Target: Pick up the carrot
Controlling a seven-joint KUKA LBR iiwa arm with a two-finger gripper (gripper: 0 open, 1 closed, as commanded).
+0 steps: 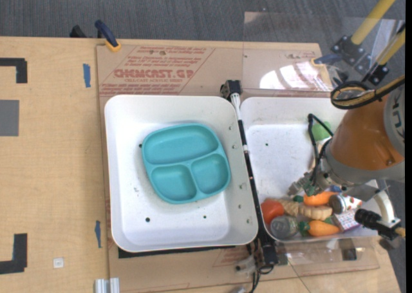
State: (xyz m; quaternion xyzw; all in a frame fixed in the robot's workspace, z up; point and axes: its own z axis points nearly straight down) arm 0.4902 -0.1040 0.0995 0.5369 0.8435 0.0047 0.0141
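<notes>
Hovering gripper (313, 185) low in right bin (277, 137), finger state unclear (arm blocks it), carrot (317, 199) just beside.

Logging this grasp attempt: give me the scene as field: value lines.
left bin: white shallow bin holding a teal three-compartment plastic plate
right bin: white shallow bin, toy food heaped in its near right corner
target: orange toy carrot in that heap; a second orange piece lies just above it
end effector: low over the heap
grasp: cannot tell
</notes>
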